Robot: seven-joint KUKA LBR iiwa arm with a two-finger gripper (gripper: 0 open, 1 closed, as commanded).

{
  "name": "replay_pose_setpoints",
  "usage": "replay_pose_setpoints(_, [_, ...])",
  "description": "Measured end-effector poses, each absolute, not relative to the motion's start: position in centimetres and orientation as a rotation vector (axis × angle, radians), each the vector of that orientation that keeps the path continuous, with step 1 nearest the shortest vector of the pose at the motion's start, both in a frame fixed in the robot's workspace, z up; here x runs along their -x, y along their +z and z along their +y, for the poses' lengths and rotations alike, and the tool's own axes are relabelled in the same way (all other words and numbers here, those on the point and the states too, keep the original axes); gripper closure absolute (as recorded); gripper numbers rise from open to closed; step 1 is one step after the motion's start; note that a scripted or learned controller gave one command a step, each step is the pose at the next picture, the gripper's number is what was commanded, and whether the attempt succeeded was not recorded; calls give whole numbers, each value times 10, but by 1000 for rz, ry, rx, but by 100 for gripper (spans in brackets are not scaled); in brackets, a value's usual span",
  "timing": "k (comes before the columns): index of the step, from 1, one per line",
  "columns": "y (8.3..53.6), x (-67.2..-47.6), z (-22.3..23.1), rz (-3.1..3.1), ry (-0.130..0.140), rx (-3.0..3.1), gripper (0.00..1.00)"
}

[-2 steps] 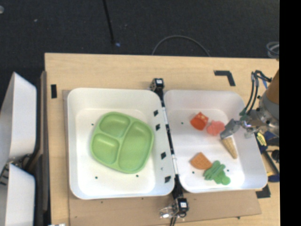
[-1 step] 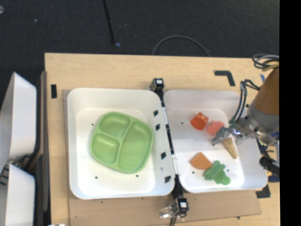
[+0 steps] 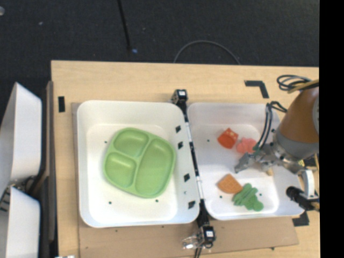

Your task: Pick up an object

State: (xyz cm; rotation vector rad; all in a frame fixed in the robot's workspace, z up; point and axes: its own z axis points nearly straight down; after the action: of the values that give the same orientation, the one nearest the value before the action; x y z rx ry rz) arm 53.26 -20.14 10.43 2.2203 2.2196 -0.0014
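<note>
i count two white bins on my screen. the left bin (image 3: 86,208) holds one green divided plate (image 3: 138,162). the right bin (image 3: 215,211) holds four small objects: one red block (image 3: 228,138), one pink piece (image 3: 246,145), one orange piece (image 3: 229,184) and one green toy (image 3: 247,197). the gripper (image 3: 252,160) hangs just beside the pink piece; i cannot tell its finger state. one light wooden bench (image 3: 118,79) over dark floor (image 3: 64,20).

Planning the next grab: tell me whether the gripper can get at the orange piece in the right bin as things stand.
Probably yes. The gripper hangs in the right bin, just above the orange piece in view. The green toy touches its right side, which might crowd a finger; its other sides look open.
</note>
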Motion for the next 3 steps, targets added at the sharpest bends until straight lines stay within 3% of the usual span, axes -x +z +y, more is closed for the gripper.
replay_pose_setpoints(1, [117,-533,-202,2216,3,-2222,100])
replay_pose_setpoints(3, [225,-544,-205,2220,5,-2211,100])
